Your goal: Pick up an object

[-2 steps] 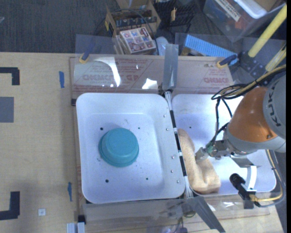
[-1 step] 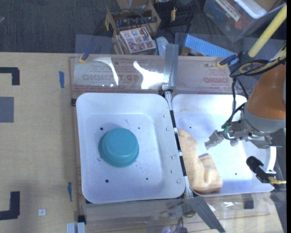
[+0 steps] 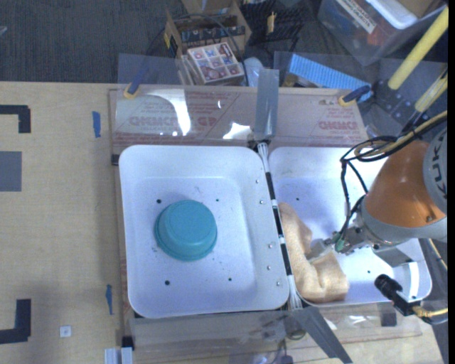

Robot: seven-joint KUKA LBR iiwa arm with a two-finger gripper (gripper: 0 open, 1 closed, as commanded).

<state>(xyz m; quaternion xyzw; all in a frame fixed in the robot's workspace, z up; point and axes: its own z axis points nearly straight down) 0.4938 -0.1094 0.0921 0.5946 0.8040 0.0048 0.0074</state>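
Tan sponge (image 3: 313, 264) touching tool (image 3: 321, 247) tip; opening unclear.

Faint reddish print on the clear panel (image 3: 242, 114) standing along the far edge of the two bins, one block at its left end and one at its right end, both washed out by glare and apparently mirrored, letters not readable; a partial dark letter mark, maybe "K" or "U", on the grey arm housing (image 3: 435, 167) at the right edge, cut off by the frame; a box with a colourful printed cover (image 3: 212, 60) on the floor beyond the bench, print too small to read; a clear bag (image 3: 355, 18) further right with red markings, also illegible
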